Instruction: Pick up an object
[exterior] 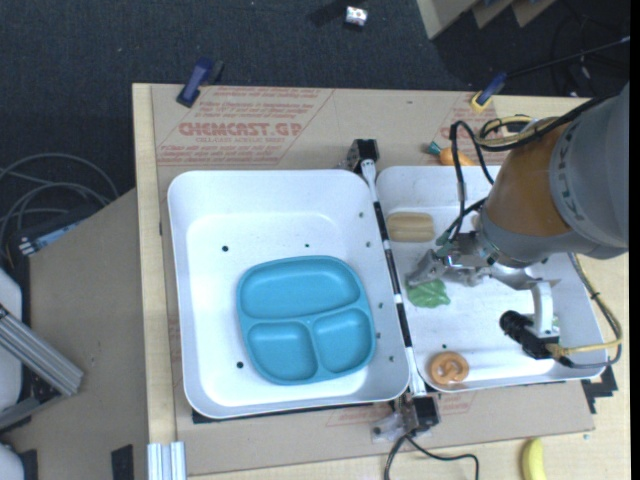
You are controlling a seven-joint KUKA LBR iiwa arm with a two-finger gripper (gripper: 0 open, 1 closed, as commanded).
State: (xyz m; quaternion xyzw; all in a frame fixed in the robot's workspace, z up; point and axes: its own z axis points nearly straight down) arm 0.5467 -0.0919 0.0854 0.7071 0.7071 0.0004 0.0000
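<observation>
The left bin (200, 298) holds a blue divided tray (305, 318) with bare floor all around it. In the right bin (500, 366), a tan block (410, 226) lies by the divider, a green piece (429, 294) just below the gripper (440, 266), whose finger state I cannot tell. An orange ring (449, 368) sits near the front edge.

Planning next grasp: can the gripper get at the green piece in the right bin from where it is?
Probably yes. The gripper sits just above the green piece, nothing lies over it, and the tan block and orange ring lie apart.
</observation>
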